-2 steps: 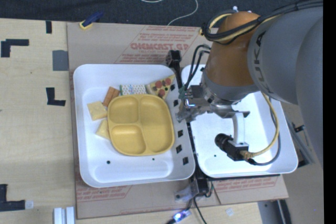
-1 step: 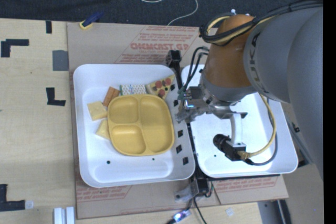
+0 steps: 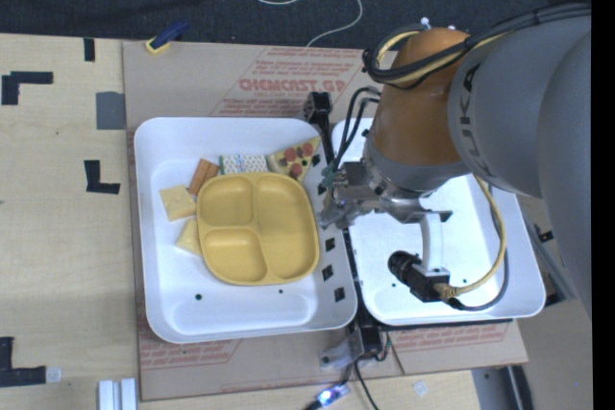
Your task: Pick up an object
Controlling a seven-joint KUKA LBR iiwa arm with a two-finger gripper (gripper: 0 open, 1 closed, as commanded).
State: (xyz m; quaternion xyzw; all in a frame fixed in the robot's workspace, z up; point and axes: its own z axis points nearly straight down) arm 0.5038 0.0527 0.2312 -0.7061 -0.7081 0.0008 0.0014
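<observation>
Here, a smooth yellow divided tray (image 3: 258, 228) fills the left bin (image 3: 154, 158); gripper (image 3: 332, 197) state unclear.

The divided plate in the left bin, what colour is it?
Yellow plate, seen in the camera view.

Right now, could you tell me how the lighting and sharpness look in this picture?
Camera view: even, soft light; the left bin shows mild glare on its white floor; the yellow divided plate is reasonably sharp, the small items behind it slightly soft; the arm looms large and casts shade on the right bin.
</observation>
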